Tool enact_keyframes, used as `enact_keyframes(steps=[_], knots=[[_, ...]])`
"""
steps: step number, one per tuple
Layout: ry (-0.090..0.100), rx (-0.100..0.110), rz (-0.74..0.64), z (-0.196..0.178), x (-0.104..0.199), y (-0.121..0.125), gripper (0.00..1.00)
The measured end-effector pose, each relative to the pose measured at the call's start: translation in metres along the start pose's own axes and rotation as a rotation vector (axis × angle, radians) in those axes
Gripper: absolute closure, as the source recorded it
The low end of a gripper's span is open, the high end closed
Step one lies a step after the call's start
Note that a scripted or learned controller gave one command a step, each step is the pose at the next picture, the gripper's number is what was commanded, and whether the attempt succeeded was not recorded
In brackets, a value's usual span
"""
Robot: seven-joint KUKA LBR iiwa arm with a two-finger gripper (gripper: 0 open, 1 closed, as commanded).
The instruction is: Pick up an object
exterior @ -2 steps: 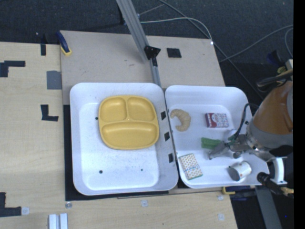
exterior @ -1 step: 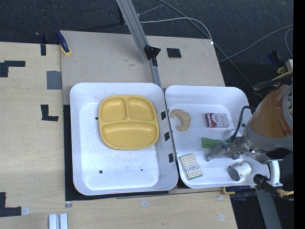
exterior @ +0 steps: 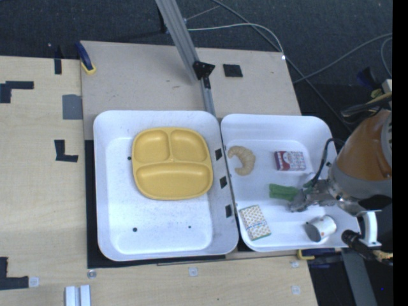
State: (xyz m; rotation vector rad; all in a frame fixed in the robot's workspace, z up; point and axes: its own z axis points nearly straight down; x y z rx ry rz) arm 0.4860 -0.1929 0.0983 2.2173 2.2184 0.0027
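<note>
1. Two white bins are seen side by side on the surface; a yellow divided plate lies in the left bin.
2. In the right bin lie a croissant, a red-and-white packet, a checkered packet, a white cup and a green object.
3. The gripper is lowered at the green object's right end; whether the fingers are spread or pressed together cannot be told.

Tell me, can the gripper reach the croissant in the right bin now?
Probably yes: the croissant lies apart from the other things, open from above, and the gripper is already in that bin, at the green object.
</note>
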Motion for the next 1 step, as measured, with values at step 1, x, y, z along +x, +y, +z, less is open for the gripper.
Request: enact_keyframes(steps=[1], knots=[[0.001, 0.003, 0.000, -0.0444, -0.0066, -0.0016, 1.00]])
